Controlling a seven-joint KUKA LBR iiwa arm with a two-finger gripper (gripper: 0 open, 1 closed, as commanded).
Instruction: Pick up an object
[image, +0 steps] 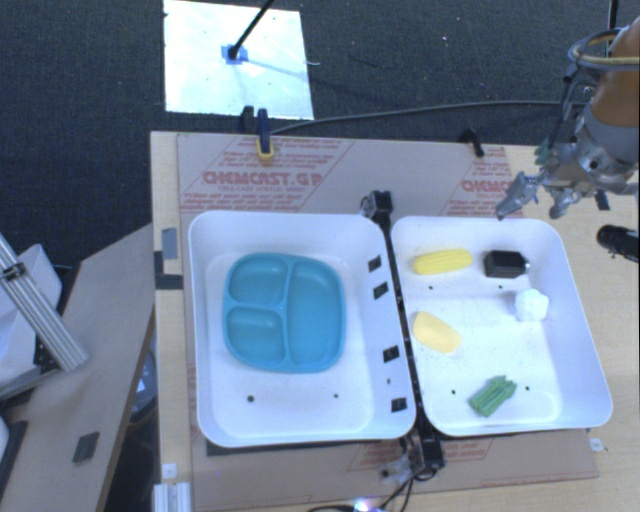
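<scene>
Now, a blue plate (285, 310) sits in the left bin (215, 300). Next, in the right bin (575, 330), lie a corn (442, 262), a yellow lump (436, 331) and a black block (505, 264). Up at the far right, the end effector (540, 197) hangs with fingers apart and nothing in them; the block lies nearest, just below and to its left.

one fixed camera above bench (300, 165), slanted downward, both white bins (290, 228) fully in frame.

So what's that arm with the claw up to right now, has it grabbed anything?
Claw open, holding nothing, above the right bin's far edge. Yellow corn, black block nearest, untouched. Nothing in the way.
</scene>
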